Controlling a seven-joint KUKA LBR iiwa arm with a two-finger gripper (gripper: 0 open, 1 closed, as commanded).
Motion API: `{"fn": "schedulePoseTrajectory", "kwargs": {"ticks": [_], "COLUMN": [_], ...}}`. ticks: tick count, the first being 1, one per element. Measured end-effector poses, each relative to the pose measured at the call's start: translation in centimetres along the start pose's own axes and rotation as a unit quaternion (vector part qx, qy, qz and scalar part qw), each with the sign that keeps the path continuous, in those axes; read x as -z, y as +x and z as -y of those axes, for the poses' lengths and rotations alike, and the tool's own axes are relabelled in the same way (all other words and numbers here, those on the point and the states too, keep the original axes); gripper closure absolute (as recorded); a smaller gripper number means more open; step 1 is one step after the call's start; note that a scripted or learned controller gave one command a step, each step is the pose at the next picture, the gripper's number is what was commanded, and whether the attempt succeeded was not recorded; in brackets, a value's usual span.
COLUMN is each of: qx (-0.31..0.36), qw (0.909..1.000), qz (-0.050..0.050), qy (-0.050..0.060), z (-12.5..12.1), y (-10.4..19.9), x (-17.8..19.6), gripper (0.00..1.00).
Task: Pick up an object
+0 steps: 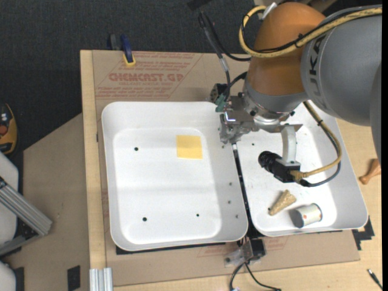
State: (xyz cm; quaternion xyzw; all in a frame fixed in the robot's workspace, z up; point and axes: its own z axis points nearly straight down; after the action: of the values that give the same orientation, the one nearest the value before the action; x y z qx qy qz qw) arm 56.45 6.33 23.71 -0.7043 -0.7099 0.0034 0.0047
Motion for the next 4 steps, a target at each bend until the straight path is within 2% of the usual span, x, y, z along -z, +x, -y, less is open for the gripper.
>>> {"fn": "schedulePoseTrajectory", "kwargs": {"ticks": [1, 2, 3, 4], "qx": [-0.001, -0.002, -0.002, -0.003], "qw": [0.9999, 1.0000, 1.0000, 1.0000], "qz": [0.000, 0.001, 0.000, 0.001], "qy": [-0.013, -0.001, -0.009, -0.003], "z": [-4.3, -5.2, -3.3, -6.3], "y": [4.9, 8.5, 13.1, 16.2], "x": [9.5, 2.1, 9.2, 0.3], "gripper": [1.00, 1.00, 1.00, 1.00]}}
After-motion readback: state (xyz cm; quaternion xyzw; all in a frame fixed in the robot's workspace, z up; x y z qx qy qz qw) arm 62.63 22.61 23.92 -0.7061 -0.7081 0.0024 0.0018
